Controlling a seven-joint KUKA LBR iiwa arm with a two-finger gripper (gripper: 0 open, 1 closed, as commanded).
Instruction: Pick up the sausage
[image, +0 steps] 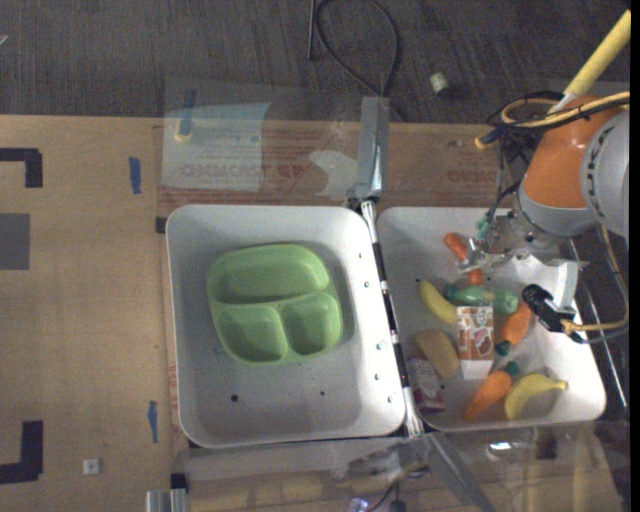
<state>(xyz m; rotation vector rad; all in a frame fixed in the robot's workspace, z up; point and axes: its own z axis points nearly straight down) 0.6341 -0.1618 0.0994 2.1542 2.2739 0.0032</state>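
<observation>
Up near the far edge of the right bin (590, 395), the gripper (478, 252) hangs low over the toys, and whether it is released or clenched cannot be told from this slanted view. Just beside it lies the sausage (456, 244), a small orange-red piece near the bin's far wall; it seems to touch the metal tip, though nothing shows it being grasped. Behind the claw rises the arm (610, 170), grey with its orange band, reaching in from the right. Nearer the camera from the sausage sit a green vegetable (468, 295) and a yellow banana (437, 301), close together. Below those stands a small carton (475, 331), with a tan potato-like piece (437, 351) at its left and a carrot (516, 324) at its right. A second carrot (488, 393) and a second banana (532, 391) lie near the bin's front wall. Across the divider, the left bin (200, 400) holds a green compartment plate (274, 301).
</observation>
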